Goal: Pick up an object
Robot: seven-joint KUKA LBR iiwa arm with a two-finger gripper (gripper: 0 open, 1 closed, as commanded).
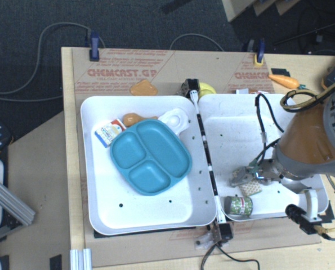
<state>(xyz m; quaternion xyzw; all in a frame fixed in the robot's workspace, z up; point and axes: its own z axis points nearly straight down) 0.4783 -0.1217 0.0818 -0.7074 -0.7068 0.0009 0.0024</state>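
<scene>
Bench (71,151) of pale board, protective film printed in red along the far edge, two blue clamps (93,45) holding it, dark carpet beyond. Left bin (99,207): blue three-compartment tray (150,155), small printed packet (109,133) touching its far-left edge, orange-brown item (132,118) and white piece (174,118) just behind. Right bin (235,122): arm (305,142) reaching in from the right, gripper (243,177) low over the near-left part of the floor. Finger state: cannot tell, tips too small and blurred. Pale patterned object (250,188) immediately beside and below the gripper, contact undetermined. Small green-labelled can (238,205) on its side against the near wall, just in front of the gripper, apart from it.
</scene>
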